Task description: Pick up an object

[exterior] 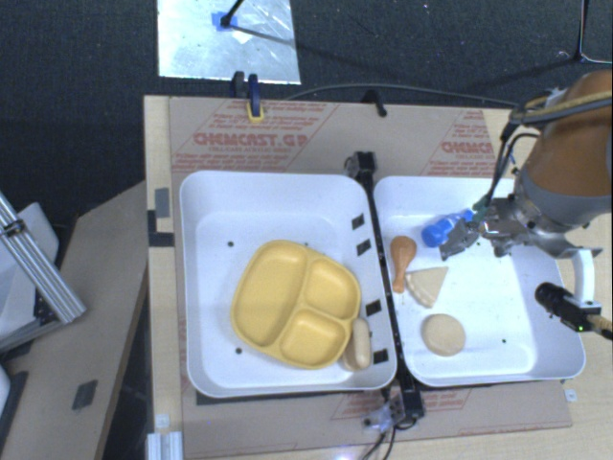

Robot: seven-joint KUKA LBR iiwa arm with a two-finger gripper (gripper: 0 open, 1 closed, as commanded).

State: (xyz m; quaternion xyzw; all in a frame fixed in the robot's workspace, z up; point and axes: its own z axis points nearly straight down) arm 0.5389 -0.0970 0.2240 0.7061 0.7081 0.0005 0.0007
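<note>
**End effector low over the right bin, blue object at its tip**

Arm in from the right, and my end effector (469, 235) hangs low over the upper part of the right bin (546, 357). The blue object (441, 230) lies right at its left tip, touching or very nearly so; I cannot tell which from this slant. Whether my end effector is released or clenched, I cannot tell either, as the dark metal blurs together there.

Just below and left of the blue object sits the orange drumstick-shaped piece (402, 260), close to the divider between the bins. Beside it, the pale wedge (427, 284), and further down the round tan disc (443, 333), both apart from my end effector.

Over in the left bin (206, 257), the yellow divided tray (295, 303) lies tilted, with a beige roll-shaped piece (359, 343) against its lower right corner. Both bins rest on the tabletop (182, 142).
</note>
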